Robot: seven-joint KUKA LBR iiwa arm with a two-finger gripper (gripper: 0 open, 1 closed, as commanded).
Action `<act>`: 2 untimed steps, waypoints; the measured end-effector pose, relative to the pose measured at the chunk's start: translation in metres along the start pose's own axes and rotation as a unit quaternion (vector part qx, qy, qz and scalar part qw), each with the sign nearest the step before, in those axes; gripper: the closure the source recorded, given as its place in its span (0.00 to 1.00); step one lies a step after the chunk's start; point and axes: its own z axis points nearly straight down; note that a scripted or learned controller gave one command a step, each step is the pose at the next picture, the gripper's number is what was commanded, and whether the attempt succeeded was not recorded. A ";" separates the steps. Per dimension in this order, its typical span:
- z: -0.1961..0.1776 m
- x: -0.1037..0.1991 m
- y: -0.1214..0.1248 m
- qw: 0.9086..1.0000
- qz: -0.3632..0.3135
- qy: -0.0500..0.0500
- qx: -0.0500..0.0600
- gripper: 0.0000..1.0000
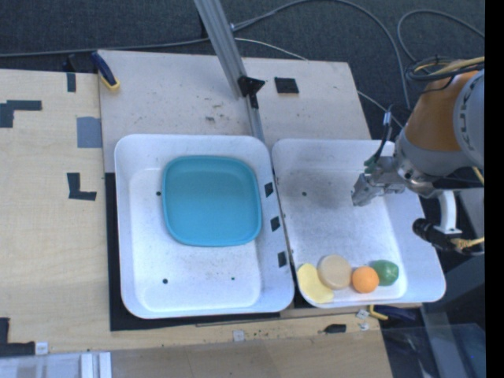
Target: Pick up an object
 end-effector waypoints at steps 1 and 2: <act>-0.044 -0.005 -0.002 1.000 0.000 0.000 0.001 1.00; -0.095 -0.005 -0.001 1.000 0.000 0.000 0.000 1.00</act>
